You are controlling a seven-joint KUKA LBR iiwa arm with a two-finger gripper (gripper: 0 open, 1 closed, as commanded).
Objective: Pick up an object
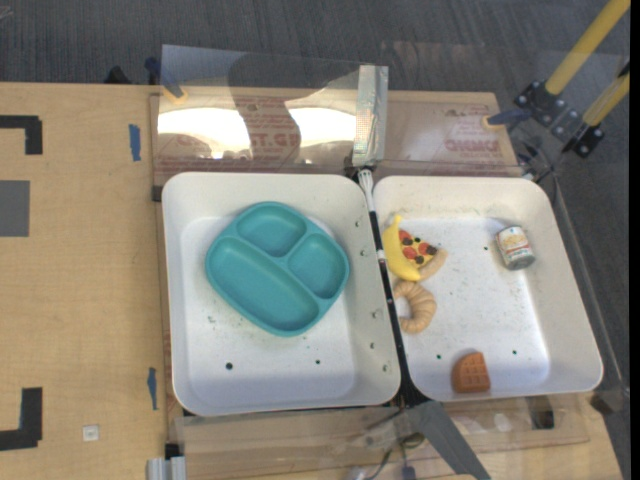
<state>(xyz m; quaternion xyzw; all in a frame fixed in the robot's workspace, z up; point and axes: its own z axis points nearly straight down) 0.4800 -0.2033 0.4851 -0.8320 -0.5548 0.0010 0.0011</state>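
The right bin point(575, 343) is holding four small objects. A yellow toy pizza slice point(412, 253) is lying against the bin's left wall, and a tan croissant-shaped piece point(418, 306) is lying just below it, touching or nearly touching it. A small can point(514, 247) is lying on its side near the upper right corner, well apart from the other objects. A brown waffle-like piece point(471, 371) is resting near the bottom edge. The left bin point(190, 358) is carrying a teal divided plate point(278, 266) with three compartments, sitting tilted near the bin's centre. Both bins are sitting side by side, touching, on the desk point(80, 268). A clear plastic sheet point(270, 98) is standing behind them.
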